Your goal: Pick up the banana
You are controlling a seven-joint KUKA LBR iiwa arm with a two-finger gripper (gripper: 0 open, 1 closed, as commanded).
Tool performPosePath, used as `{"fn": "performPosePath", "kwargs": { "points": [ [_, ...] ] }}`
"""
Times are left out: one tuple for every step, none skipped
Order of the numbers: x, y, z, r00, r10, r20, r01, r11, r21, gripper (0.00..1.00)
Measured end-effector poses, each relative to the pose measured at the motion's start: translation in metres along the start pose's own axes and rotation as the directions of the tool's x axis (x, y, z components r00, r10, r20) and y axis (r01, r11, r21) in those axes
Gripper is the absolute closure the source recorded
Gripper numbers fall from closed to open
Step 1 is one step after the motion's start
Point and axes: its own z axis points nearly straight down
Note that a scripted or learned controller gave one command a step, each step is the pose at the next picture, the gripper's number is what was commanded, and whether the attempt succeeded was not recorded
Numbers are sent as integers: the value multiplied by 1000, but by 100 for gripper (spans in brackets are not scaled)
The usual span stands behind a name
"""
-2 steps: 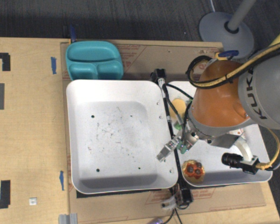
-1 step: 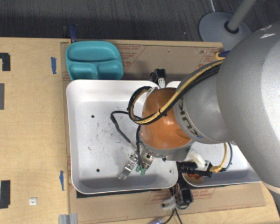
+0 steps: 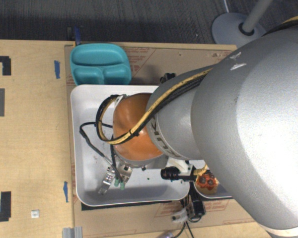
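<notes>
My gripper hangs low over the near left part of the left white bin, close to its front wall. Above it is the arm's orange band, with black and yellow cables looping around the wrist. The big grey arm covers the middle and right of the bin, so whatever lies under it is hidden. I can make out nothing between the gripper's tips.
A teal moulded tray stands just behind the left bin. A small orange and dark object peeks out under the arm in the right bin. Brown cardboard bench spreads to the left.
</notes>
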Motion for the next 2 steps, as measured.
{"fn": "performPosePath", "kwargs": {
  "points": [
    [3, 1, -10, 1000, -2, -11, 2, 1000, 4, 100],
    [2, 1, -20, 1000, -1, -10, 1, 1000, 2, 100]
  ]
}}
